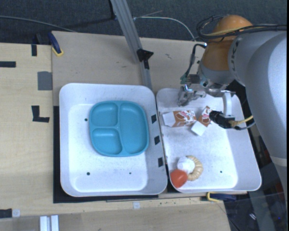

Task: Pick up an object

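Observation:
My gripper (184, 97) hangs over the back left corner of the right bin (231, 153), pointing down. Just in front of it a small brown, white and red packet (178, 118) lies flat on the bin floor, apart from the gripper. To the right of the packet lies a small white block (198, 128), with a red-and-white piece (205, 114) behind it. At the bin's front sit a red round thing (178, 178), a white ball (185, 164) and a tan ring-shaped pastry (198, 169), all touching. I see nothing held by the gripper.
The left bin (72, 143) holds a blue divided plate (119, 128). A grey metal rail (130, 30) slants down from the back to the gap between the bins. The arm's bulk covers the right bin's back right corner.

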Controlling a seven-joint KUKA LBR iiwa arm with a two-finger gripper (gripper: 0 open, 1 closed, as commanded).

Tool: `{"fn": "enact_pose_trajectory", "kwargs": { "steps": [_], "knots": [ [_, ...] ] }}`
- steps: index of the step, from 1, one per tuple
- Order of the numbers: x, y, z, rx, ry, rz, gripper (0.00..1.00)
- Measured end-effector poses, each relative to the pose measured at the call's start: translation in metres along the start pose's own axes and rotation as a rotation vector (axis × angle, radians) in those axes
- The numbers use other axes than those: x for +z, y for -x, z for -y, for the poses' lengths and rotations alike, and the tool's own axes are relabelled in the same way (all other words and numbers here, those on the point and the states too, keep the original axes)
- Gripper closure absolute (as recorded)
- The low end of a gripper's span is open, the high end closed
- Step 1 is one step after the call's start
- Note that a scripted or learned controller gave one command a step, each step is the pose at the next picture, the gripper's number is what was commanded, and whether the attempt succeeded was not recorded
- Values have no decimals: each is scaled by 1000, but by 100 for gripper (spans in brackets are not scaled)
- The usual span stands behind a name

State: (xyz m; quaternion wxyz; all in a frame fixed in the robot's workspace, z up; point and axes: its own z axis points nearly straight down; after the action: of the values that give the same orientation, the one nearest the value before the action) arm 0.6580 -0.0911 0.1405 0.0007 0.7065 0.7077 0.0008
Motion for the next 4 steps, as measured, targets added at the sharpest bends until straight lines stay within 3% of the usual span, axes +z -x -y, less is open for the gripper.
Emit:
{"fn": "enact_pose_trajectory", "kwargs": {
  "steps": [1,2,4],
  "knots": [
    [-62,-1,-6,0,2,1,100],
    [-81,-1,-6,0,-1,0,100],
    [-96,-98,45,-4,-4,-2,100]
  ]
}}
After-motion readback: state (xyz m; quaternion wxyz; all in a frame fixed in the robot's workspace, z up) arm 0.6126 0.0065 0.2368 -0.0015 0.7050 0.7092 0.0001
